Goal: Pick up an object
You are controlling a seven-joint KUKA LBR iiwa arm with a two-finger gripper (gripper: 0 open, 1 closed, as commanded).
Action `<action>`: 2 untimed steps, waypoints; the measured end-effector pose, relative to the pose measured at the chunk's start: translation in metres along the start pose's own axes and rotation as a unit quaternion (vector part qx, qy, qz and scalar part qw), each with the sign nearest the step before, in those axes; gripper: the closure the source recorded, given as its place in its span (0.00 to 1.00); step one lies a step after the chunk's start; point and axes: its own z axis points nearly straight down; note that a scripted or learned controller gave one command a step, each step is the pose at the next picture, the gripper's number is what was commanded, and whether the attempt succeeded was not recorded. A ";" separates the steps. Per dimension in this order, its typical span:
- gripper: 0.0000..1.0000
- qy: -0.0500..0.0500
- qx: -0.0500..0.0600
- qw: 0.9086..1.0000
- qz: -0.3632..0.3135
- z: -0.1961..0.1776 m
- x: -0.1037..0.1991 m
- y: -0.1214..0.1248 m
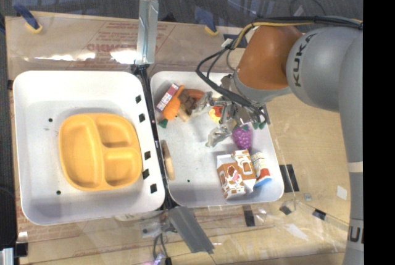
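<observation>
Reaching in from the right, the arm [321,66] hung over the right bin [191,186], its gripper [229,128] low among the toys near the bin's upper right; whether its fingers were spread or closed on anything could not be told. Purple grapes [242,136] lay just beside it, a carton [235,174] nearer the front, and a carrot [173,108] further left. A yellow tray [99,149] sat in the left bin [37,88].

Glossy yellow plastic tray [99,149], smooth white bins [37,97]
</observation>
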 end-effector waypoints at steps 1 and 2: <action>0.00 0.002 0.000 1.000 0.013 0.008 -0.056 0.009; 0.00 0.000 0.001 0.999 0.043 0.009 -0.068 0.052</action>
